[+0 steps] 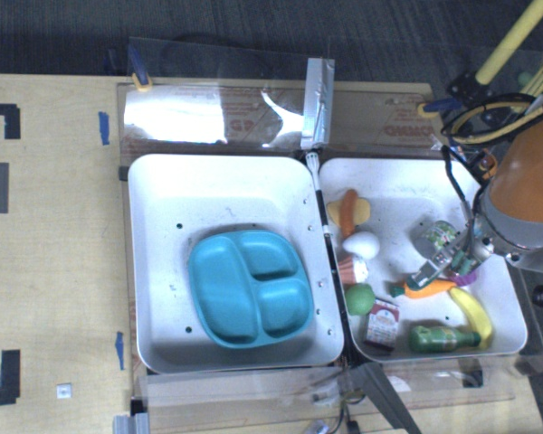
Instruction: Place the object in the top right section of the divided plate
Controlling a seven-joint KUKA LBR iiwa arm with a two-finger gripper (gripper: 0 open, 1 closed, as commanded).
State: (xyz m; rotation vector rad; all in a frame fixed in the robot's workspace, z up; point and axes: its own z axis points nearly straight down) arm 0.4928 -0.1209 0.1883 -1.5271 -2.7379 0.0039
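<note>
Nearest the camera, along the lower edge of the right bin (511, 328), a green bottle (443, 337) is seen lying on its side, with a small red-and-white packet (381, 323) just to its left and a yellow banana (472, 314) curving above its right end. A green round item (359, 297) is set beside the packet, near the divider between the bins. Further up, a white egg-shaped item (360, 244) is found below an orange-and-yellow toy (350, 210).

The gripper (432, 271) is lowered into the right bin, directly over an orange carrot-like piece (430, 288); whether its fingers are apart or closed cannot be told, and no object is seen between them.

The blue divided plate (250, 286) is placed in the left bin (163, 188), well apart from the gripper, and nothing is seen in its sections.
</note>
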